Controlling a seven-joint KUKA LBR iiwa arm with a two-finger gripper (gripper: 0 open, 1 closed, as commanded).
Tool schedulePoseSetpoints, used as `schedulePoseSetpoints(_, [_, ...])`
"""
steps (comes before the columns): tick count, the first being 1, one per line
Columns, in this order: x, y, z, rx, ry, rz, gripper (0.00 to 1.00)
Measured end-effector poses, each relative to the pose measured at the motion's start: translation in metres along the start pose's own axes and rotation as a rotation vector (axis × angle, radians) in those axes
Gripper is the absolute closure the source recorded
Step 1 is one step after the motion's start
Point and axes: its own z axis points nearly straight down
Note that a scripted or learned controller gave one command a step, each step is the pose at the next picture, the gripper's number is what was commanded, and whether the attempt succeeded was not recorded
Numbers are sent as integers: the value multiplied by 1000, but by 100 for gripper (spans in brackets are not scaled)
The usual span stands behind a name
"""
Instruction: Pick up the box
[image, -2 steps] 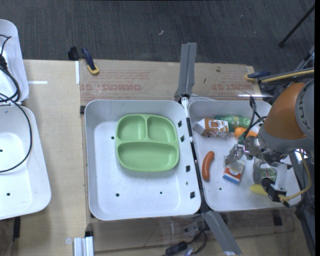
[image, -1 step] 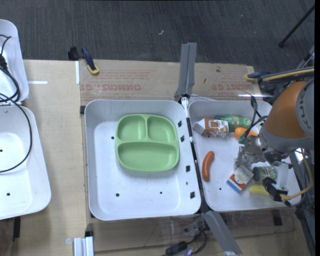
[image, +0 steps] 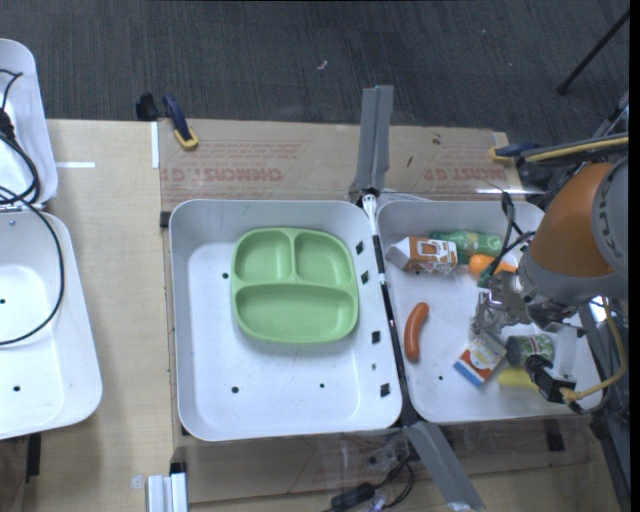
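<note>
My claw (image: 490, 322) hangs low in the right bin (image: 436, 400), and I cannot tell from this slant how it is set: the metal there is a tangle of glare and cable. Just below it, at the near end of the bin, lies a small flat box (image: 475, 362) with a blue edge and a white and orange face, tilted. I take it for the task's box, though a bigger carton (image: 425, 254) with an orange and white print lies farther back, so the target may well be that one instead.

The worry near me is crowding. The small box sits touching or almost touching my claw, with a yellow thing (image: 516, 377) just beside it and a dark green packet (image: 531, 347) under my wrist. If I come down off centre I may pinch the packet with it, or nudge the box flat against the bin floor and slide off its edge.

Further in, a red sausage (image: 415, 330) lies apart, toward the bin's left wall, no hindrance. Behind it the carton rests beside a green bottle (image: 468, 241) and an orange ball (image: 481, 265), close together.

The left bin (image: 200, 390) holds a green divided plate (image: 295, 285), well away. Beyond both bins lies bare worktop (image: 270, 160).
</note>
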Motion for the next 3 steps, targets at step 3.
schedulePoseSetpoints(3, [28,-38,-56,-12,-1,19,0])
